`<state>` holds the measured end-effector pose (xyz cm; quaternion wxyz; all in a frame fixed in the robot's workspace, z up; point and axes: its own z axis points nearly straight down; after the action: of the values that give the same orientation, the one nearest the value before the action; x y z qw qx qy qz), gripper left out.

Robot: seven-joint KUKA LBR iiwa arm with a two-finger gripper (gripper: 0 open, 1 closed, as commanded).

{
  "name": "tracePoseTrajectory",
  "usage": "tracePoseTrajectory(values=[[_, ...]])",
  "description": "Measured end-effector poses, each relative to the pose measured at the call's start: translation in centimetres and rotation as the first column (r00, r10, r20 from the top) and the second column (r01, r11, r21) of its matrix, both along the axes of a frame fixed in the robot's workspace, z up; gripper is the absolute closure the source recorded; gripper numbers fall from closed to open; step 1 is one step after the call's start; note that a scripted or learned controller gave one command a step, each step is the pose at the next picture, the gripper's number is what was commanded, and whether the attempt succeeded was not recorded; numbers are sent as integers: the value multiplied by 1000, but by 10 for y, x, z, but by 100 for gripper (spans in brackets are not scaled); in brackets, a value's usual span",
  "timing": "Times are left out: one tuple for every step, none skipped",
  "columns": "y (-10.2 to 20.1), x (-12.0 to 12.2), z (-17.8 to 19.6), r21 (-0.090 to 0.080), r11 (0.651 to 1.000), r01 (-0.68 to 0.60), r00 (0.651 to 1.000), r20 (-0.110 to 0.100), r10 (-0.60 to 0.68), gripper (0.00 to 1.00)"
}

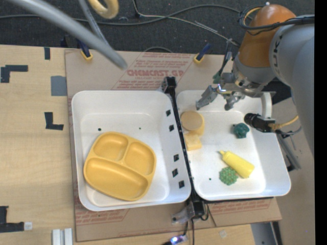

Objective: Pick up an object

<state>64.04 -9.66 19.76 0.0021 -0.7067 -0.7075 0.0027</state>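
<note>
The right bin (265, 185) holds a round tan biscuit-like piece (192, 121) on a pale yellow block (193, 141) by the divider. Further right lie a dark green broccoli piece (240, 130), a yellow bottle-shaped toy (237, 163) and a light green knobbly piece (228, 175). My gripper (219, 99) hangs over the bin's far edge, fingers (205, 98) spread open, nothing between them. It is above and right of the tan piece.
The left bin (82, 111) holds a yellow divided plate (120, 165). A black divider strip (176, 137) runs between the bins. Cables cross the dark area at the back. The grey arm with its orange band (265, 27) fills the upper right.
</note>
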Motion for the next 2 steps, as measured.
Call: tracePoseTrajectory(values=[[-1,-2,-65,0,1000,0,1000,0,0,0],[-1,-3,-116,0,1000,-1,1000,4,1,0]])
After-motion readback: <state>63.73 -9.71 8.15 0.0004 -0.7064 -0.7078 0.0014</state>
